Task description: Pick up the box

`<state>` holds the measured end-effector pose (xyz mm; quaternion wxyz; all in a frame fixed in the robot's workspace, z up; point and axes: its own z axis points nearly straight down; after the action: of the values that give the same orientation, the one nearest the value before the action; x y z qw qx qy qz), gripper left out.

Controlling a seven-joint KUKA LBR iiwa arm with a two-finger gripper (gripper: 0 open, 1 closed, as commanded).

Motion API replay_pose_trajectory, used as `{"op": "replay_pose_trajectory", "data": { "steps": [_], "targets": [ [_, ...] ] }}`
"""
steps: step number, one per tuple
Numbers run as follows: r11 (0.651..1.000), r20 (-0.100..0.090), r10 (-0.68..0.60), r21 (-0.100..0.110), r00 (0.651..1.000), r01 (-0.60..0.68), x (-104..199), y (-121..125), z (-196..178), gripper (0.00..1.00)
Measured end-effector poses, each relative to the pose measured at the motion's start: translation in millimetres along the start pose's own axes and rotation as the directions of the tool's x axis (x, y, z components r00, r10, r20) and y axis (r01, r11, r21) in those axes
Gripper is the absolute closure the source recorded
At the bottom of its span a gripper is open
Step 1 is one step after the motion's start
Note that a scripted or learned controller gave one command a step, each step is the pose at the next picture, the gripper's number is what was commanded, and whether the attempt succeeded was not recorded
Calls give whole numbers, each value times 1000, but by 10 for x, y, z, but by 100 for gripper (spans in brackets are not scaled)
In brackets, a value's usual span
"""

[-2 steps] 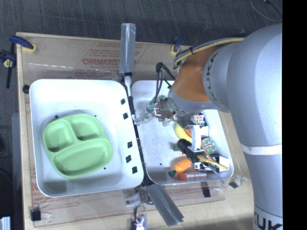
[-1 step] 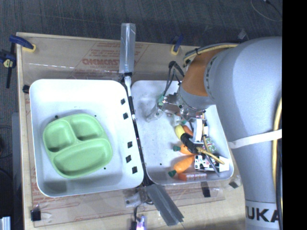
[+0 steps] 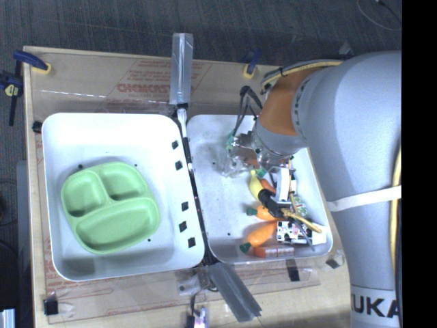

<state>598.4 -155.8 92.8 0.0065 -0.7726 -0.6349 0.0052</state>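
Observation:
In the right bin (image 3: 212, 217), a pile of small items lies against the right wall. A small white printed box (image 3: 292, 233) sits at the near end of that pile, beside an orange carrot-like toy (image 3: 260, 234). Another white carton-like piece (image 3: 284, 182) lies higher in the pile, partly under the wrist. My gripper (image 3: 235, 157) hangs low over the bin's upper middle, left of the pile and apart from the box. Nothing shows in it.
A yellow banana-like toy (image 3: 257, 183) and a marker-like stick (image 3: 273, 251) belong to the same pile. The left bin (image 3: 68, 139) holds a green divided plate (image 3: 109, 207). The arm's grey body (image 3: 355, 149) covers the bench's right side.

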Motion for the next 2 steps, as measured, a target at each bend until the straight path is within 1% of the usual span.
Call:
{"op": "replay_pose_trajectory", "data": {
  "steps": [1, 2],
  "targets": [
    [837, -5, 548, -1, 837, -548, -538, -297, -30, 100],
    [925, -3, 380, -7, 925, -380, 801, -656, -940, 100]
  ]
}}
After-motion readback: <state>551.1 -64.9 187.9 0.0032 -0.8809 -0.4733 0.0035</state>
